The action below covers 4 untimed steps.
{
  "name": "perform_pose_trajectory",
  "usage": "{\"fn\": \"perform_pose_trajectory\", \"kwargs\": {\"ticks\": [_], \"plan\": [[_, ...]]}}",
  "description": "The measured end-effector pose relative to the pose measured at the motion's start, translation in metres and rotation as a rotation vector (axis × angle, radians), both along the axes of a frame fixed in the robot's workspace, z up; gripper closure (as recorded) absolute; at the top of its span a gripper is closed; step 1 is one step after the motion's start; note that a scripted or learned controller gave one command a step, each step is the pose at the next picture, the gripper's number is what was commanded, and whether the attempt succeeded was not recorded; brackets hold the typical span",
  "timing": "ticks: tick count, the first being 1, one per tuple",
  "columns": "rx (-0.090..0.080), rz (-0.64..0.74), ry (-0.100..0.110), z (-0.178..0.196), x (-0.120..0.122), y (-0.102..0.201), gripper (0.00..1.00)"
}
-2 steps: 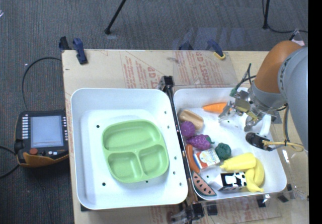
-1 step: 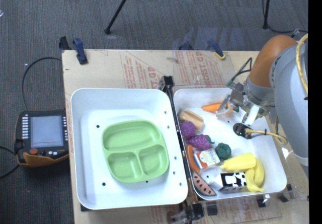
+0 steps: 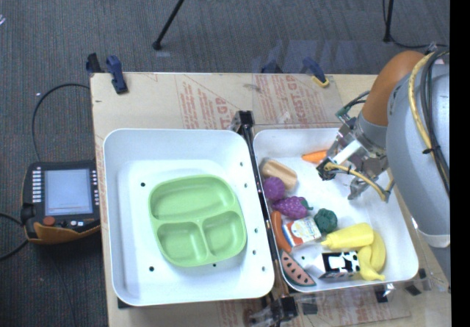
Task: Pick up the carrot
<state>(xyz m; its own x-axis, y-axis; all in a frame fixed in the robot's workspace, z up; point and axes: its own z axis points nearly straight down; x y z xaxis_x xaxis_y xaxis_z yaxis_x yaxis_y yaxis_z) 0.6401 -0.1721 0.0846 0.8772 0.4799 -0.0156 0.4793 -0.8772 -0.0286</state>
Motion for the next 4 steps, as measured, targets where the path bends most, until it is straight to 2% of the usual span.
{"fn": "perform_pose_trajectory", "kwargs": {"ticks": [1, 2, 3, 4], "plan": [[-0.016, -0.297, -0.015, 0.001, -0.008, 0.031, 0.0], [-0.014, -0.287, -0.011, 0.011, -0.008, 0.032, 1.0], [-0.014, -0.286, -0.01, 0.011, -0.008, 0.033, 0.0], [-0.011, -0.281, -0.006, 0.02, -0.008, 0.034, 1.0]]}}
